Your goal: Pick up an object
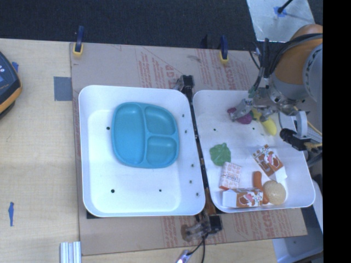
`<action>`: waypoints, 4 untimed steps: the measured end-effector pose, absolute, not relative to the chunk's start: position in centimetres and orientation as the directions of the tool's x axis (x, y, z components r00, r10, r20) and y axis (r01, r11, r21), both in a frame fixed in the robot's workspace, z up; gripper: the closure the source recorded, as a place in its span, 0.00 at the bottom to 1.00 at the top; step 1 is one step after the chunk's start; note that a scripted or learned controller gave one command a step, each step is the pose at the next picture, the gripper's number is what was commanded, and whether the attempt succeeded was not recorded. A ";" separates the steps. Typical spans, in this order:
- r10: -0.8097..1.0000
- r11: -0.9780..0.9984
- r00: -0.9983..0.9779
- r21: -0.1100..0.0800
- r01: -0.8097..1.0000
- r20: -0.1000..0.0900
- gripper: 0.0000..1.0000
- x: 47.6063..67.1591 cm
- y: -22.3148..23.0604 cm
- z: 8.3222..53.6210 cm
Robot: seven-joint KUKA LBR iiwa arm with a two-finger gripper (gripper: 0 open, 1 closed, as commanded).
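The right bin [215,109] holds several small items. A purple piece [240,115] lies near its back edge, with a yellow piece [269,126] just to the right of it. My gripper [251,104] hangs low over the back of this bin, its tip right at the purple piece; the arm's body hides how the two meet. Further forward lie a green leafy piece [220,153], two red-and-white packets [231,175] [268,160], an orange stick [257,178], a tan round bun [274,192] and a flat carton [244,198].
The left bin [98,174] carries a blue divided plate [145,134] toward its back. Metal clips [187,83] sit between the bins at the back and at the front. A dark device [6,84] lies at the bench's left edge.
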State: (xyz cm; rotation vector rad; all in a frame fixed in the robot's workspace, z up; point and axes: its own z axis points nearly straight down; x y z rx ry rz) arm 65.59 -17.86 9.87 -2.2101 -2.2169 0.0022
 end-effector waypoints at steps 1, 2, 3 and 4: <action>1.000 0.005 -0.005 -0.004 1.000 0.000 0.00 65.6 -15.7 9.2; 1.000 0.005 -0.005 -0.002 1.000 0.005 0.00 65.8 -20.2 10.7; 1.000 0.006 -0.006 -0.004 1.000 0.000 0.00 65.6 -13.9 9.2; 1.000 0.007 -0.007 -0.005 1.000 -0.001 1.00 65.6 -14.1 10.3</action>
